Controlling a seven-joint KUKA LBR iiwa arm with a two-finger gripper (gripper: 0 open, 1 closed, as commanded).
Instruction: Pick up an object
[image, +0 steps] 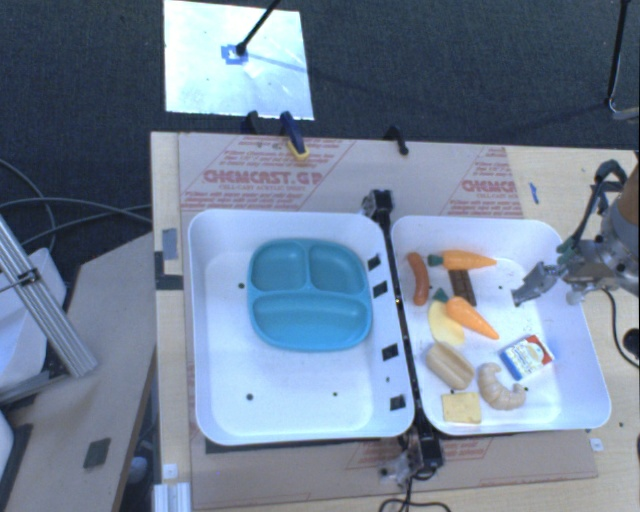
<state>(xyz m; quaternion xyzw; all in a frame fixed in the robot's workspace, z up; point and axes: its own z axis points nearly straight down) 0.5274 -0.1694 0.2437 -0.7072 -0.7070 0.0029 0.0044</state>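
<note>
The right bin (575, 400) holds several toy foods: a brown sausage (417, 277), a carrot (466, 261) lying at the back, a second carrot (470, 317) in the middle, a dark chocolate bar (462, 284), a yellow piece (444, 327), a bread roll (449, 365), a shrimp (500, 387), a yellow cracker (461, 407) and a small milk carton (526, 357). My gripper (552, 290) hangs over the bin's right part, above and behind the carton. It is open, with nothing between its fingers.
The left bin (220, 400) carries a blue divided plate (308, 295). A black clip strip (390, 330) runs along the seam between the bins. Cables and a metal frame (40, 310) stand off the bench to the left.
</note>
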